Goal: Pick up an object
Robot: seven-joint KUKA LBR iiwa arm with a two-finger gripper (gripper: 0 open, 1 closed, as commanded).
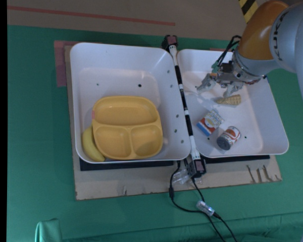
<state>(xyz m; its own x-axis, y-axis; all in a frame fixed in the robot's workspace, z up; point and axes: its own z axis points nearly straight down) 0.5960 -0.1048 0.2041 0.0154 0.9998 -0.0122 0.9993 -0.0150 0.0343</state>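
Hovering with the end effector (218,87) in the upper part of the right bin (272,130), fingers spread open and gripping nothing. Reaching in under the grey arm (288,29) from the right, wrist pointing down toward the bin floor. Lying just beside the open fingers: a pale corn-like piece (229,100), apparently the nearest candidate, though too small to name with confidence. Sitting lower in the same bin: a small carton (210,123) and, near it, a can (228,137) on its side. Resting in the left bin (91,59): a yellow divided tray (126,127) with a banana (91,146) touching its left edge. Judging the step as approach, before any grasp. Next move likely calling for: shifting slightly over the pale piece, straddling it with both fingers, descending to the floor, closing, then lifting clear of the worktop (35,135)
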